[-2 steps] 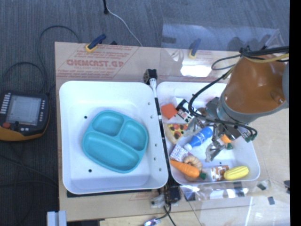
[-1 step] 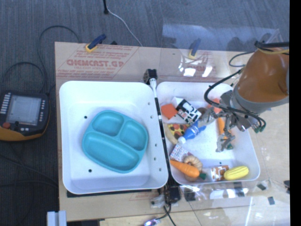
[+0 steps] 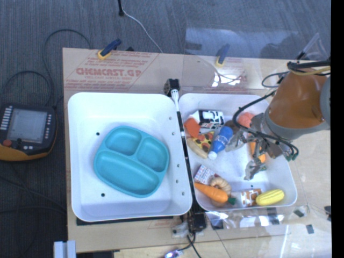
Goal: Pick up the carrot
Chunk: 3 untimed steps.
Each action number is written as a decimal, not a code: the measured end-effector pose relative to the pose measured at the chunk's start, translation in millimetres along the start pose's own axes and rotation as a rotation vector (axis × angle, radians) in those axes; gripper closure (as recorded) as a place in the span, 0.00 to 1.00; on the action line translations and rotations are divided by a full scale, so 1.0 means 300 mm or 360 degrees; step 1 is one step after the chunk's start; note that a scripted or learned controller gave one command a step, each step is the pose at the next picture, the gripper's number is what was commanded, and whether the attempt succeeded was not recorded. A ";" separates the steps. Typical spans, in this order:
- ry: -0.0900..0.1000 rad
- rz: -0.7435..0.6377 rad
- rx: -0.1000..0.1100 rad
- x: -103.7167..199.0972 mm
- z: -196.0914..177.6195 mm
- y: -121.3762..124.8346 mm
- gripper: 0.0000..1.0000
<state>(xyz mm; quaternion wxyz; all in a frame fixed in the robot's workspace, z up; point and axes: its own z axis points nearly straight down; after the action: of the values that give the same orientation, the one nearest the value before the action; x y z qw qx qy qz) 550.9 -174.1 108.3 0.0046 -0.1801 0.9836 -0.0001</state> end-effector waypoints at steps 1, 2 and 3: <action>-0.0006 0.0112 -0.0006 0.030 0.061 -0.072 0.00; -0.0018 0.0111 0.0003 0.016 0.026 -0.075 1.00; -0.0024 -0.0580 0.0020 0.189 0.047 -0.065 1.00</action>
<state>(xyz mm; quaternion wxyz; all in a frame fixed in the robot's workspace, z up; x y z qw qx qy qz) 505.0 -212.4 93.8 0.0130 -0.3553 0.9346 -0.0058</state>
